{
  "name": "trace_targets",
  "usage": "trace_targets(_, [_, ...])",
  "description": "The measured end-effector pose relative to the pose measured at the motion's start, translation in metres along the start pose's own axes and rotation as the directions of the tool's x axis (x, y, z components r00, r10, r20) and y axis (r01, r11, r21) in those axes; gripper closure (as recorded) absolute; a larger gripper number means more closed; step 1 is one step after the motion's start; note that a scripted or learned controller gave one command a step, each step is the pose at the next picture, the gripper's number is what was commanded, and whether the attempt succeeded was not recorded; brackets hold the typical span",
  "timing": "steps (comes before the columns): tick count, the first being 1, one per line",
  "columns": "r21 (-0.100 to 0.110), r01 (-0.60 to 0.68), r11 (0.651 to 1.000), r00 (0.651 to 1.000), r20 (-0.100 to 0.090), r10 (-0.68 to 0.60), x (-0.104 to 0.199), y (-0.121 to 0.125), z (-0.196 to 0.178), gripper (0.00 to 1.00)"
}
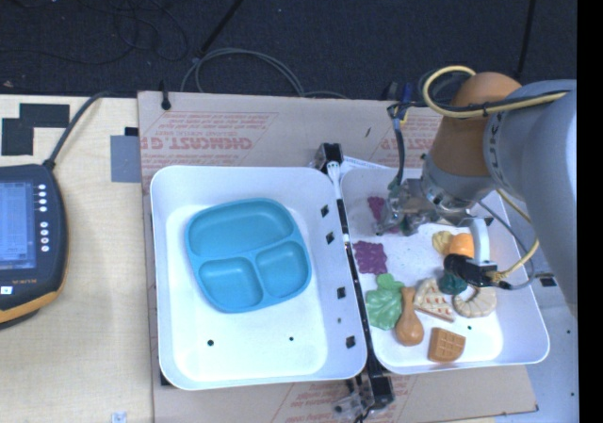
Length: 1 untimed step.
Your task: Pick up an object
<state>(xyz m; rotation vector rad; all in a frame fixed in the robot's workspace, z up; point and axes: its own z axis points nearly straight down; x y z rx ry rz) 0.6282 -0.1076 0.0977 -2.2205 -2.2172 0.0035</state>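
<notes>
Pincer (396,214): low in the right white bin (528,341), near its upper-left corner, beside the divider. We cannot tell how it is set or whether it has hold of anything; the wrist hardware hides it from above.

Grey arm with orange band (480,124): enters from the right and bends down over the right bin's upper half. Yellow cable looped over the orange section.

Left white bin (174,317): we note one sectioned light-blue plastic tray (248,252) with three compartments, lying flat and slightly turned, near the bin's middle.

Black handheld control pendant with a lit screen (24,233): on the bench at far left, well apart from the bins.

Right bin, toy foods clustered in the lower half:
- green leafy piece (383,300), beside the divider
- purple bumpy piece (369,256), just above the green one
- tan drumstick-shaped piece (409,322), touching the green piece
- waffle-patterned wedge (434,300), beside the drumstick
- orange grid-marked square (446,345), nearest the front wall
- pale round cookie-like piece (476,302), right of the wedge
- yellow-orange rounded piece (454,244), uppermost, closest to the arm

A small purple item (376,206) sits just left of the pincer; we cannot tell if they touch.
</notes>
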Motion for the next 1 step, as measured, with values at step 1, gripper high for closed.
trace_targets(1, [-0.01, 0.005, 1.0, 1.0, -0.001, -0.005, 0.0403, -0.0453, -0.1247, 1.0])
